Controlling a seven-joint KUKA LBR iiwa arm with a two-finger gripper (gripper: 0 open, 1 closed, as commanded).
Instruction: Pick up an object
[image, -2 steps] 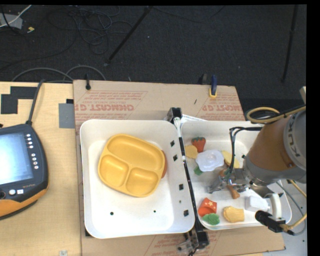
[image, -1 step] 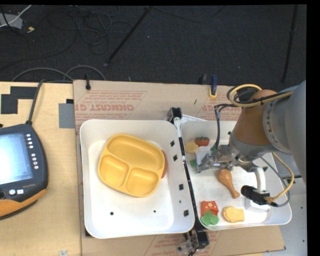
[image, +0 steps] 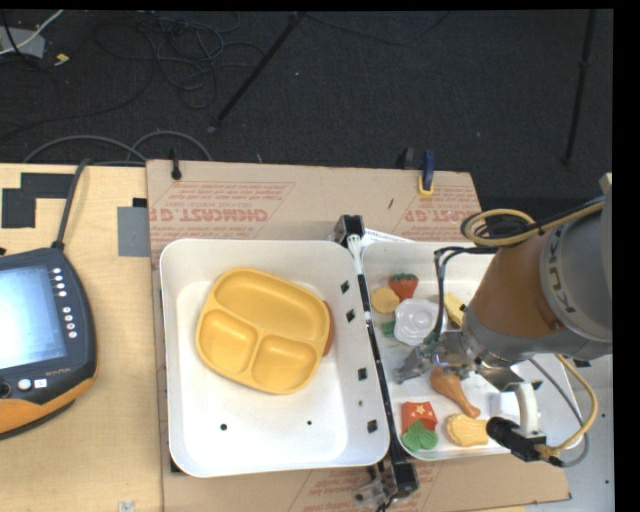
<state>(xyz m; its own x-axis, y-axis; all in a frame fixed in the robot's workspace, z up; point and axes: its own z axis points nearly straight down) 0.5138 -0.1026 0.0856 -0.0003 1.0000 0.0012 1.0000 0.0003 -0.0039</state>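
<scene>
In the right bin, near its middle and close to the divider, the gripper hangs low among the toys; whether it is spread or closed cannot be told. An orange, drumstick-shaped toy lies just beside it toward the near edge, and a clear, rounded plastic cup lies just beside it toward the far edge. The tapered, smooth toy looks the likelier target: best gripped across its narrow part, squarely, since hard plastic slips. The left bin holds a glossy yellow divided plate.
</scene>
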